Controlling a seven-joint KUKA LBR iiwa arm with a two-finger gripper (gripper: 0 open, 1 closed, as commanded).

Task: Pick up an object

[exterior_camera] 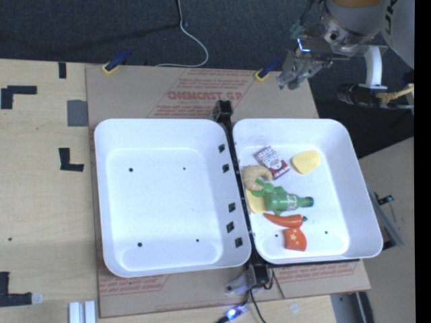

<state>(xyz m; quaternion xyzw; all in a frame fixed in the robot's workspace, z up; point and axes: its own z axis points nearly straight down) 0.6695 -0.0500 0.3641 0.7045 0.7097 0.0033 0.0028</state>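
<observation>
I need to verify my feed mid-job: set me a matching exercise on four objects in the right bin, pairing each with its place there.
Things:
1. green bottle
2. yellow piece
3. red and white packet
4. red strawberry-like piece

Places:
A. nearest the bin's front edge
B. at the back, next to the divider side
C. middle of the pile, lying on its side
D. at the back, right of the packet

Pairs: 1-C, 2-D, 3-B, 4-A
</observation>
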